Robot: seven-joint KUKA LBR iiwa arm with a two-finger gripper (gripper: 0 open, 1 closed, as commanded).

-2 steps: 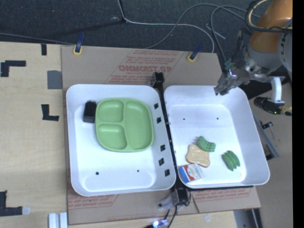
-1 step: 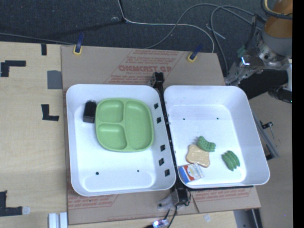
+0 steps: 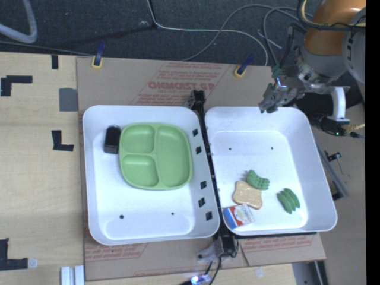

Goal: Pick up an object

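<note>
My gripper (image 3: 270, 104) hangs over the far right rim of the right bin (image 3: 309, 132), pointing down, with nothing visible between its fingers. In the near part of that bin lie a tan toast-shaped piece (image 3: 246, 195), a small green leafy piece (image 3: 258, 180) touching its far edge, a green pod-shaped piece (image 3: 289, 200) to the right, and a red, white and blue packet (image 3: 239, 216) at the near left corner. The left bin (image 3: 98, 177) holds a green divided plate (image 3: 155, 156) and a small black block (image 3: 111, 139) beside the plate's left edge.
The two bins meet at a black clipped seam (image 3: 203, 159) on a cardboard sheet (image 3: 166, 82). Cables (image 3: 237, 31) trail over the dark surface behind. The arm's orange band (image 3: 335, 10) rises at the top right.
</note>
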